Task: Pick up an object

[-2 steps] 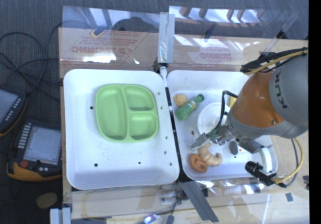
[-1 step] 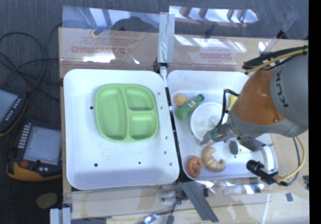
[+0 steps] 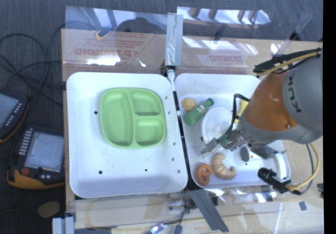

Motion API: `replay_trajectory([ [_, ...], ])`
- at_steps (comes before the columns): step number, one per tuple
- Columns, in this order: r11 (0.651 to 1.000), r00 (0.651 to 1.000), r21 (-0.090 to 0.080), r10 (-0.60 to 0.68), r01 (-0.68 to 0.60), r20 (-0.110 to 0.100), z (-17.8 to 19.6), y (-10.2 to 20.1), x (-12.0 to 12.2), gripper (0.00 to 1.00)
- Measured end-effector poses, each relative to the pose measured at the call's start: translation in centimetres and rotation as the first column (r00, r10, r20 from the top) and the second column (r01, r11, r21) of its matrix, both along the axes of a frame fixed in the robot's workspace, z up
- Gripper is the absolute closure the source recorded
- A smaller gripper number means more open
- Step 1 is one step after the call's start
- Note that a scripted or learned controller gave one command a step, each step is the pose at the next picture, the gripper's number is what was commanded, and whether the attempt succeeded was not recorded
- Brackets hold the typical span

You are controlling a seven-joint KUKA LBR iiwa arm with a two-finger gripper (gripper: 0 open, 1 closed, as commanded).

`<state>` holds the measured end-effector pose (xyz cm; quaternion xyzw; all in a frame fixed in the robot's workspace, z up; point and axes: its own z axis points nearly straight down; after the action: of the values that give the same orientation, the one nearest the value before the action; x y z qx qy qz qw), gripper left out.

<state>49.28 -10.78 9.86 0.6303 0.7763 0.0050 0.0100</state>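
1. While the left bin (image 3: 79, 175) carries a green three-compartment tray (image 3: 133, 117), the right bin (image 3: 181, 83) holds the clutter.
2. Gripper (image 3: 227, 141) hangs low there over a white bowl (image 3: 216, 123); whether it is released or clenched cannot be told.
3. Green bottle (image 3: 197, 112) lies beside a yellow fruit (image 3: 188, 104).
4. Croissant (image 3: 223, 167) and brown donut (image 3: 203, 173) sit at the near edge.

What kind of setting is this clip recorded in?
Most likely a robotics lab bench: two white bins on a carpeted floor setup, a KUKA arm over toy food, and a teach pendant with cables beside it.
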Motion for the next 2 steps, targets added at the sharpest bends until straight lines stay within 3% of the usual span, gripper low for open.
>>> replay_trajectory([
  [1,0.999,0.999,0.003,0.044,-0.044,-0.008,-0.9,-0.4,-0.3,0.00],
  [2,0.959,0.959,-0.002,0.284,-0.284,-0.013,-1.0,-0.8,11.4,0.00],
])
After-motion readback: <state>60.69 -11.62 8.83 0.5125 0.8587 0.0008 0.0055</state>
